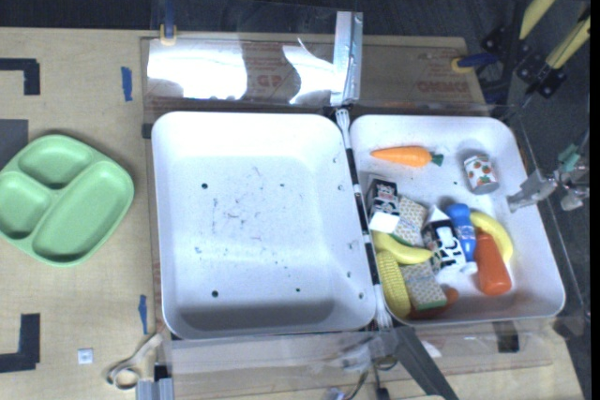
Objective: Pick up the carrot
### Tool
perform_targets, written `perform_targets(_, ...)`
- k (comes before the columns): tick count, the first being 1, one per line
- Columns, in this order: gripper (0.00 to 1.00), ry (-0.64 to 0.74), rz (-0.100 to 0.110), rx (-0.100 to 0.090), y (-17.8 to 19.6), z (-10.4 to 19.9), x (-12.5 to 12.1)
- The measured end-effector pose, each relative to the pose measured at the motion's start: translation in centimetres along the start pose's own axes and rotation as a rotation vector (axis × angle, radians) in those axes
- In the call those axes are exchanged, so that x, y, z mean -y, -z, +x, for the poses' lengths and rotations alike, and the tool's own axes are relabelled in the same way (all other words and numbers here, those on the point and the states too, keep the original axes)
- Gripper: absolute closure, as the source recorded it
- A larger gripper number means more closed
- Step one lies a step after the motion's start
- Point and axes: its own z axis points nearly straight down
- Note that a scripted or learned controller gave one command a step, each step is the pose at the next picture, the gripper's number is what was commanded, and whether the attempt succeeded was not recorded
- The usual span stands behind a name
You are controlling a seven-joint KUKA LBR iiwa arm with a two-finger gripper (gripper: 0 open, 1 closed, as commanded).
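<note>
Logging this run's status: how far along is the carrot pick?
Nothing looks done yet: the orange carrot with a green top lies untouched at the far side of the right white bin. The gripper sits at that bin's right edge, apart from the carrot. Approach, grasp and lift all remain.

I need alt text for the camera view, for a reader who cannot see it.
An orange carrot lies alone near the back of the right white bin, apart from a pile of toy items in front. The gripper is at the bin's right edge.
</note>
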Motion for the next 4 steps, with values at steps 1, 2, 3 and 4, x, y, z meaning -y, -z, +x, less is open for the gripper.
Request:
perform_targets(1,0.00,0.160,-0.003,0.000,-7.2,-0.3,-11.9)
perform_targets(2,0.00,0.184,0.000,-0.001,-14.6,5.4,-14.1)
perform_targets(3,0.00,0.257,-0.003,0.000,-13.6,10.2,-17.5)
perform_targets(4,0.00,0.410,0.008,-0.005,-18.4,9.0,-17.3)
